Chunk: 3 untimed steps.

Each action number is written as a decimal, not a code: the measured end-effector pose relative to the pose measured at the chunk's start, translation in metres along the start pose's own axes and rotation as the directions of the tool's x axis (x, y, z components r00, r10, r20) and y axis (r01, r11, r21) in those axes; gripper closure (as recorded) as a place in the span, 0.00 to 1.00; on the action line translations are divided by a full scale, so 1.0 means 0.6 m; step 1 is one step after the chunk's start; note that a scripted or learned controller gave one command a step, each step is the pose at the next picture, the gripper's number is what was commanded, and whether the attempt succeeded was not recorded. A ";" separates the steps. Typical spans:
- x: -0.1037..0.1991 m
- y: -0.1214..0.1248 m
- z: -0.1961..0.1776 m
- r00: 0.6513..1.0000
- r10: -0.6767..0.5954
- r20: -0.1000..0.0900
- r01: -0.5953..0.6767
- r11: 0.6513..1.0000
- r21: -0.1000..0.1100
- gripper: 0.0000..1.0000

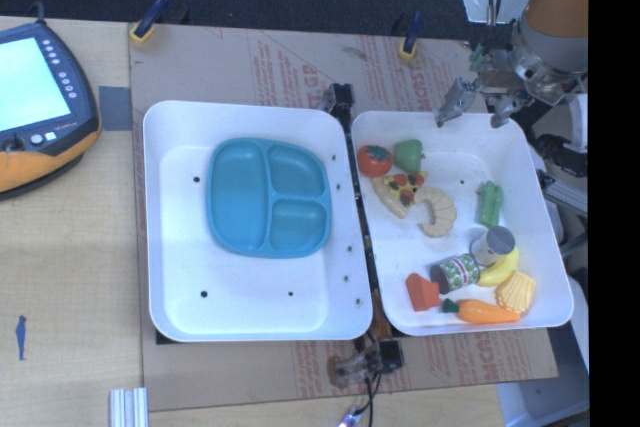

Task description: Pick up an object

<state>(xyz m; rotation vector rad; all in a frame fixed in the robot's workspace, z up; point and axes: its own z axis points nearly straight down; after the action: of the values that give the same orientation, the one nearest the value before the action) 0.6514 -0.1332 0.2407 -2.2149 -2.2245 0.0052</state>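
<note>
My gripper [473,110] hangs open above the far edge of the right bin [540,205], with nothing between its fingers. Below it in that bin lie toy foods: a red tomato [375,159], a green pepper [408,153], a pizza slice [401,190], a tan bitten cookie [438,213] and a green pod [489,203]. Toward the near side sit a grey-topped can [494,243], a labelled tin [457,271], a banana [503,269], a red piece [421,292], a yellow corn piece [516,292] and a carrot [480,312].
The left bin [170,295] holds a blue divided plate [269,196]. A tablet in an orange case [40,105] lies on the bench at the far left. Yellow-and-blue clamps [148,21] [409,36] grip the cardboard sheet's far edge.
</note>
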 end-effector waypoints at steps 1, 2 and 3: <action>-0.017 -0.058 0.246 1.000 0.001 0.001 -0.001 1.000 -0.003 0.00; -0.017 -0.058 0.228 1.000 -0.003 0.002 0.003 1.000 -0.002 1.00; -0.017 -0.058 0.228 1.000 -0.004 0.003 0.004 1.000 -0.002 0.00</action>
<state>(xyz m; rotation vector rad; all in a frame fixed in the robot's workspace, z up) 0.6162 -0.1439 0.1038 -2.2126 -2.2312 0.0059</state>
